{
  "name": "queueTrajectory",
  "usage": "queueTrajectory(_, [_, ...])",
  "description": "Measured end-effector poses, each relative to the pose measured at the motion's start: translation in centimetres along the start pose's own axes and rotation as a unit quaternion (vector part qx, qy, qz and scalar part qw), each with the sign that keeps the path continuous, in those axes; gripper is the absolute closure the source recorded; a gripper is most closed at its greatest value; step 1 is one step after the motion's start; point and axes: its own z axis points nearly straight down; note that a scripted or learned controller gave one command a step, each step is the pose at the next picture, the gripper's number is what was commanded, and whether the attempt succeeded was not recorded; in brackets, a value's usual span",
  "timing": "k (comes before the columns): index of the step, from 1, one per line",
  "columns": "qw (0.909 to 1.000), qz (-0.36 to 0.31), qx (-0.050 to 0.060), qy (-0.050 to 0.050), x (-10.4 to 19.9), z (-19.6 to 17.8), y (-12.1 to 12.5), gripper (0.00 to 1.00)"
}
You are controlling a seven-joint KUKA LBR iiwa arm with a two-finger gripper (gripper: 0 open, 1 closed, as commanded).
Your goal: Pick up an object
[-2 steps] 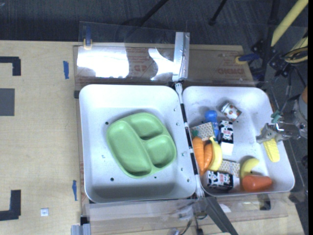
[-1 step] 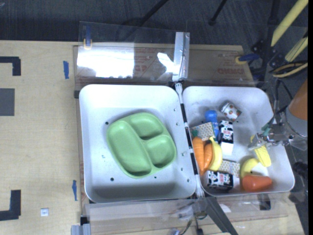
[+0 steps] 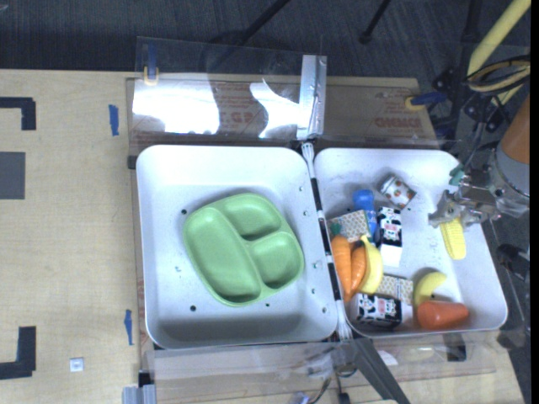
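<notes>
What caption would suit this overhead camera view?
Robot gripper poised above yellow corn in the toy-filled right bin; green divided plate in the left bin.

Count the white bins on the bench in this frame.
2. The left bin holds a green divided plate; the right bin, touching it along the middle, holds the small toys, with the gripper over its right side. None looks hidden.

Right bin (image 3: 421, 162) back bare; toys crowd front; green plate (image 3: 244, 247) fills left bin (image 3: 156, 225).
</notes>
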Motion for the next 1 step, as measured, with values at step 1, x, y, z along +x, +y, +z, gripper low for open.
queueTrajectory(1, [0.9998,-0.022,0.003,0.001,1.48,-2.28,-5.6,1.0])
